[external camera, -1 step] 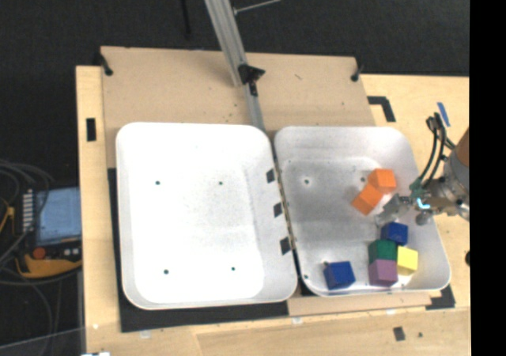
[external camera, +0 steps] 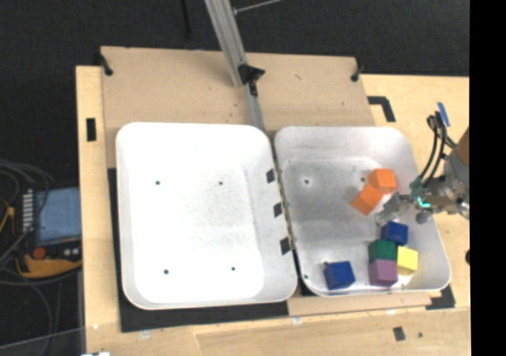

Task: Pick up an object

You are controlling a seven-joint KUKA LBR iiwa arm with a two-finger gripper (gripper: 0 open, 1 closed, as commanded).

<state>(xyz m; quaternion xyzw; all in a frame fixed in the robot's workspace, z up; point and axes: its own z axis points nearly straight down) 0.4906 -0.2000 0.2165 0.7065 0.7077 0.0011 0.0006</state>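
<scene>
Several small blocks lie in the right bin (external camera: 316, 149). Two orange blocks (external camera: 375, 190) sit together near its right side, one leaning on the other. Below them are a blue block (external camera: 394, 232), a green block (external camera: 383, 250), a yellow block (external camera: 407, 258) and a purple block (external camera: 383, 270), bunched in the near right corner. Another blue block (external camera: 339, 274) rests alone by the front wall. My gripper (external camera: 405, 204) reaches in from the right edge, low over the bin, just right of the orange blocks and above the blue one.
The left bin (external camera: 198, 212) sits beside the right one, joined by small clips. A slanted metal pole (external camera: 225, 26) rises from the back of the bench. A cable loops at the right by the arm (external camera: 451, 180).
</scene>
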